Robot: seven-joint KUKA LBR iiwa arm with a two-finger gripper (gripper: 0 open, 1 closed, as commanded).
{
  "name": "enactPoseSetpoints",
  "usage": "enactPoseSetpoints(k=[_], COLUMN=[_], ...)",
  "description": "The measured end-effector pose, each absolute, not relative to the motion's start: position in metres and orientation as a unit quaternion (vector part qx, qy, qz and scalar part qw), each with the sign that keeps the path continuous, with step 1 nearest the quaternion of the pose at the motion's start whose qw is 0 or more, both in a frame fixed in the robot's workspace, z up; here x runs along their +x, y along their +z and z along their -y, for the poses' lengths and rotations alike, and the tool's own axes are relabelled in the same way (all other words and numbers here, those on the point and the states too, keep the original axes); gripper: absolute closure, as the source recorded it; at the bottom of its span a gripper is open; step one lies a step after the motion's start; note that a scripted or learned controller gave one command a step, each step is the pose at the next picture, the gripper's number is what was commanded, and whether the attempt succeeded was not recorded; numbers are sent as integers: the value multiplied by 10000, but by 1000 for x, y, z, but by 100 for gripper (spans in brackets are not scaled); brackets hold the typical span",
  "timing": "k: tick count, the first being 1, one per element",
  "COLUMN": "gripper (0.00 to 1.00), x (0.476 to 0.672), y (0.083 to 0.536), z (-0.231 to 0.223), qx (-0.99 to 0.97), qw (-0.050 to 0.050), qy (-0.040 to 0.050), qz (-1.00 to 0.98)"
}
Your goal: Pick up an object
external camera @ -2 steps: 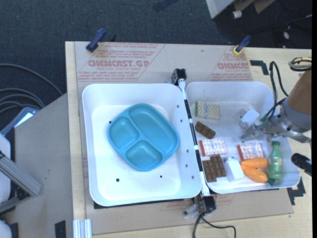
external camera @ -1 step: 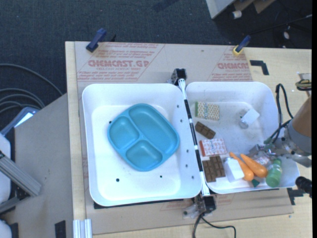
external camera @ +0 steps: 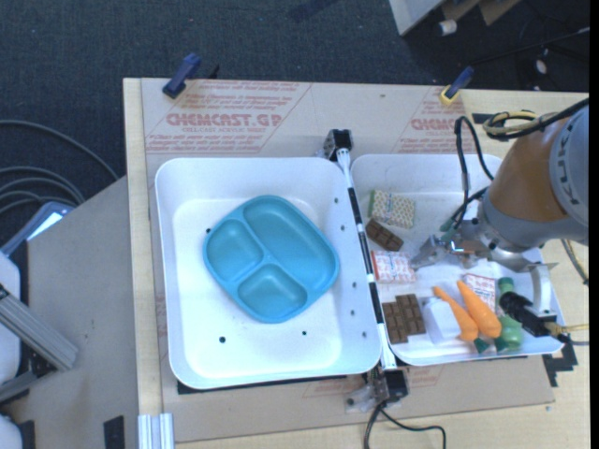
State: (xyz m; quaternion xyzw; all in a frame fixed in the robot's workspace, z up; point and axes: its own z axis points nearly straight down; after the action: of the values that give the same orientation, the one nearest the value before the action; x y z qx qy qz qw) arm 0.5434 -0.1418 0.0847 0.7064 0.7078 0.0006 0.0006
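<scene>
Left bin [external camera: 178, 251] has a blue divided plate [external camera: 271, 257] sitting roughly in the middle, three compartments, turned at a bit of an angle. Over in the right bin [external camera: 412, 171] it's a pile of play food: a pale checkered packet [external camera: 393, 210] near the back, a dark brown piece [external camera: 385, 236] just in front of it, a red-and-white wrapper [external camera: 392, 267], then a chocolate bar [external camera: 403, 317] at the front beside a white block [external camera: 439, 318]. Right of that, two toy carrots [external camera: 468, 311] lie side by side with green tops toward the front edge. The arm [external camera: 538, 181] comes in from the right and the gripper [external camera: 468, 243] hangs over the middle of that bin, just behind the carrots. Can't tell what its jaws are doing from this angle.
</scene>
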Motion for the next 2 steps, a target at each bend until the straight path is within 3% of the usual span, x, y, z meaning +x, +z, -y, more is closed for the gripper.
enactPoseSetpoints(k=[1, 2], gripper=[0, 100], x=[483, 484], y=[84, 95], z=[174, 173], qx=[7077, 7074], qw=[-3, 14], qy=[-6, 11], qz=[-7066, -7068])
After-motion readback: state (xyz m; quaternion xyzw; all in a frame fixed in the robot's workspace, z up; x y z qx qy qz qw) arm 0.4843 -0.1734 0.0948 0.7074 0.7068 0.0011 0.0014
